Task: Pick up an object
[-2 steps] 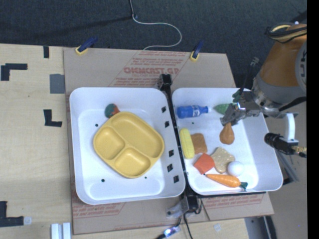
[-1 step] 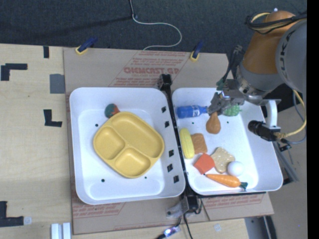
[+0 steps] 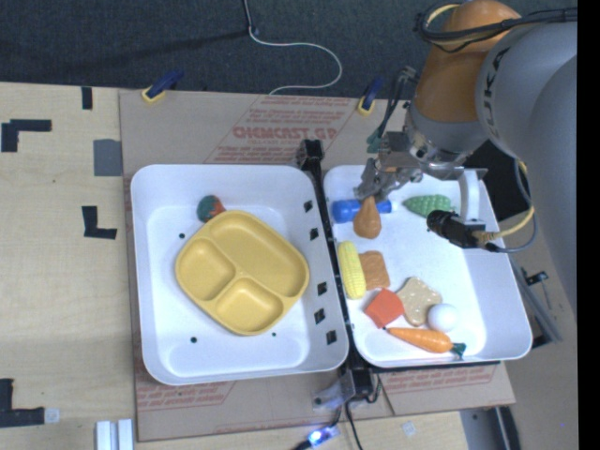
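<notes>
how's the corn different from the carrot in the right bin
The corn is yellow and lies along the right bin's left wall; the carrot is orange with a green tip, lying crosswise near the front edge. The corn looks thicker, the carrot tapers. Both are toy foods, lying flat.

Hand (image 3: 375,187) low, wrist bent leftward

the hand (image 3: 375,187) hovers over a brown toy (image 3: 367,219) in the right bin (image 3: 497,289).
</notes>
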Robot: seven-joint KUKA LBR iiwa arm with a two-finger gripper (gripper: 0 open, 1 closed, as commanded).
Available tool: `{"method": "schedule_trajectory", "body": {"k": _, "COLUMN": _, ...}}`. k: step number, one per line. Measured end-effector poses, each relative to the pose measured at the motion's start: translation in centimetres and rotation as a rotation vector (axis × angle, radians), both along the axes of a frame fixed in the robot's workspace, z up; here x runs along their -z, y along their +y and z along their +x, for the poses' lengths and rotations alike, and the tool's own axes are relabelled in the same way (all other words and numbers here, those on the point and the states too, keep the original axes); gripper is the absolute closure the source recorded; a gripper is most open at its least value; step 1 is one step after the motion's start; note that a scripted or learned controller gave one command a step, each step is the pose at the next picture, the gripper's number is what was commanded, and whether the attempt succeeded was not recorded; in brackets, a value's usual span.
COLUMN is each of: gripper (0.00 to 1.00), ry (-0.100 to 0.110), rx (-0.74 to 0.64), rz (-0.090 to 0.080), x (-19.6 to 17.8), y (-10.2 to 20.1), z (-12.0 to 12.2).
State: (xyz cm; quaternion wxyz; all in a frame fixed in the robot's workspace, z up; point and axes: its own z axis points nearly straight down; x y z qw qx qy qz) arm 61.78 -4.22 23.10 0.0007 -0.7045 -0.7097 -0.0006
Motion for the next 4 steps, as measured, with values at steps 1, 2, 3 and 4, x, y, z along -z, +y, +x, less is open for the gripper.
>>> {"method": "schedule_trajectory", "body": {"k": 1, "gripper": 1.0, "ry": 0.0, "rx": 0.005, "rz": -0.001, "x": 0.1, "y": 0.9, "z": 2.1}}
{"method": "schedule_trajectory", "body": {"k": 2, "gripper": 1.0, "ry": 0.002, "rx": 0.007, "rz": -0.003, "x": -0.3, "y": 1.0, "z": 1.2}}
{"method": "schedule_trajectory", "body": {"k": 3, "gripper": 1.0, "ry": 0.003, "rx": 0.007, "rz": -0.003, "x": 0.7, "y": 0.7, "z": 0.3}}
{"method": "schedule_trajectory", "body": {"k": 4, "gripper": 1.0, "ry": 0.002, "rx": 0.006, "rz": -0.004, "x": 1.7, "y": 1.3, "z": 1.6}}
